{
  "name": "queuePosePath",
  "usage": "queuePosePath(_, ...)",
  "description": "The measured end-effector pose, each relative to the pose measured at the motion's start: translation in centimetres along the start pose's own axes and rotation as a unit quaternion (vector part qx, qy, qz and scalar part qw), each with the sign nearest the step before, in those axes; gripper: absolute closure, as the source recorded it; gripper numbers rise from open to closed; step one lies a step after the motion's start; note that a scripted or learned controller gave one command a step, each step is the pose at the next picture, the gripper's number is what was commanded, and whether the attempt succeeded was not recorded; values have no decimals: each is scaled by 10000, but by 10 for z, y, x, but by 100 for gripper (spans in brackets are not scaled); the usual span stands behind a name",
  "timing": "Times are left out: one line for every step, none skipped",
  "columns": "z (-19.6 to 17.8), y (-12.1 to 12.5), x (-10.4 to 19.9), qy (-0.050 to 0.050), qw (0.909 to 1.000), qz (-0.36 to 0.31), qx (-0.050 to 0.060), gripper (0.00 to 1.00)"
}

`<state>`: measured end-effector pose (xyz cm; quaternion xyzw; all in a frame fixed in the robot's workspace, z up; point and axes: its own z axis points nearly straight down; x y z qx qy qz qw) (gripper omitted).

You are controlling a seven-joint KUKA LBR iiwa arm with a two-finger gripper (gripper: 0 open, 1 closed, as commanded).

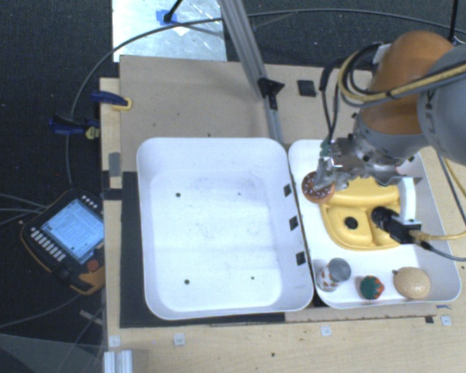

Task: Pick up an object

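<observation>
Camera view: gripper (325, 176) is low in the right bin (304, 158), close to that bin's left wall, directly over a brown disc (317, 189). The tip looks to be touching the disc or just above it. I can't tell whether it's spread or clamped because the wrist hardware blocks the line of sight, so there's no confirmed grasp. The disc lies by the left wall, partly covered by the gripper.

Just beside the disc, to its right, is a big yellow moulded piece (361, 200). It takes up the middle of the right bin, and the wrist overlaps its upper edge. That crowds the disc between the yellow piece and the wall.

Along the right bin's near edge, well apart from the gripper, left to right:
- small grey-and-white item (334, 272)
- green-and-red ball (371, 287)
- beige oval (412, 282)

The arm (450, 107) comes in from the right, over the right bin's far corner.

The left bin (217, 224) sits edge to edge with the right one on the bench (186, 99).

A grey pole (245, 37) slants down to the bench behind the bins. There's a blue clamp (109, 99) on the bench's left edge and a teach pendant (66, 235) off the bench to the left.
</observation>
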<state>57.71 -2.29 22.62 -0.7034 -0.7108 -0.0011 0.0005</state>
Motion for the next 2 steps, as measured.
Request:
queuePosePath(-9, 2, 50, 0, 10000, 0, -7, 100)
queuePosePath(3, -1, 108, 3, 10000, 0, 5, 100)
